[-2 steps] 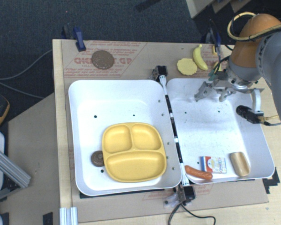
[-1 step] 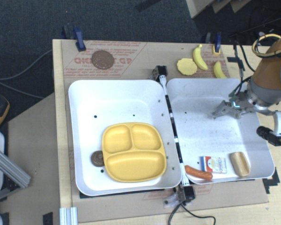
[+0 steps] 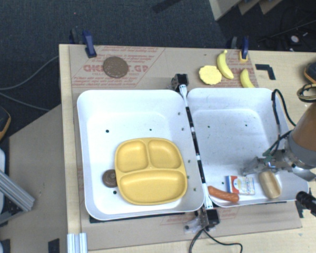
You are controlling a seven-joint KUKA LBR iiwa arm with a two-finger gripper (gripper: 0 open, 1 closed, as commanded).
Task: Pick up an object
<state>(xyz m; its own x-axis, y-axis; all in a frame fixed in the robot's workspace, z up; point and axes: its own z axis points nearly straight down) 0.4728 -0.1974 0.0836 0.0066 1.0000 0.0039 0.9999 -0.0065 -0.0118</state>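
Arm low over the right bin's near edge.

I see a hot dog [image 3: 223,194], small carton [image 3: 240,185] and bread roll [image 3: 269,184] there; the gripper [image 3: 260,165] hovers just beyond, its state I cannot tell.

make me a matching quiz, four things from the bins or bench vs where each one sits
Things:
1 yellow tray
2 hot dog
3 bananas
4 bread roll

Places:
a right bin, front edge near the divider
b bench behind the right bin
c left bin
d right bin, front right, by the arm

Pairs: 1-c, 2-a, 3-b, 4-d
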